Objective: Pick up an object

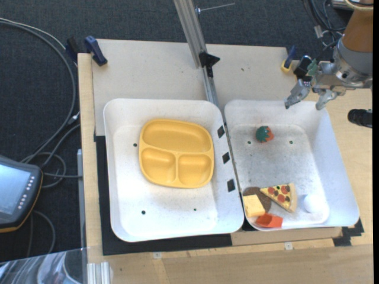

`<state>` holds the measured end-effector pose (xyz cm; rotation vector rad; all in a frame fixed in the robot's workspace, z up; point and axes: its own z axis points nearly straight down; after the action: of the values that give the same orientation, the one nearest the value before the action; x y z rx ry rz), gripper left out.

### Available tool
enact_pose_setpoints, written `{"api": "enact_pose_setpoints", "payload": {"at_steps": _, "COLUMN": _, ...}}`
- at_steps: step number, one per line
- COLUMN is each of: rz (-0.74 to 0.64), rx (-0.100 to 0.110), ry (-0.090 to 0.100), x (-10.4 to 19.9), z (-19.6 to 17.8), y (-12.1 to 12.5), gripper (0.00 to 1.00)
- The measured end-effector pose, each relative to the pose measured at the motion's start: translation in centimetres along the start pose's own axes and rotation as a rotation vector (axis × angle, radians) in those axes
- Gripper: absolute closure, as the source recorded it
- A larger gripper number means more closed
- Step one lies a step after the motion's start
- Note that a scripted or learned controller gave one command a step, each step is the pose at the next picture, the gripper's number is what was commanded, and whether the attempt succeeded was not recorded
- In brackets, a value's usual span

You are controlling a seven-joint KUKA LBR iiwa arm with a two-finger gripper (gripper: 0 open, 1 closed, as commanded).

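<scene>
My gripper (307, 101) hangs open above the far right corner of the right bin (331, 152), its two fingers spread with nothing between them. Below and to its left, a small green and red toy fruit (264, 134) lies on the bin floor. At the bin's near edge sit a pizza slice (280, 196), a yellow cheese block (254, 206), a brown piece (262, 194), an orange-red piece (269, 220) and a white egg-like ball (310, 203).
The left bin (118, 158) holds a yellow divided plate (176, 152). A metal pole (190, 22) slants down to the gap between the bins. Blue clamps (95, 49) sit at the bench's far corners. Cables and a screen lie left of the bench.
</scene>
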<state>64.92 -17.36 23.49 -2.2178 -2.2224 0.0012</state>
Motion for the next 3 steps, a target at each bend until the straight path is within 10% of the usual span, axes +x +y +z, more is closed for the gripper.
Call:
{"api": "enact_pose_setpoints", "payload": {"at_steps": 1, "rz": 0.0, "rx": 0.0, "ry": -0.001, "x": 0.0, "z": 0.0, "y": 0.0, "gripper": 0.0}}
{"api": "enact_pose_setpoints", "payload": {"at_steps": 3, "rz": 0.001, "rx": 0.003, "ry": 0.001, "x": 0.9, "z": 12.4, "y": -0.5, "gripper": 0.0}}
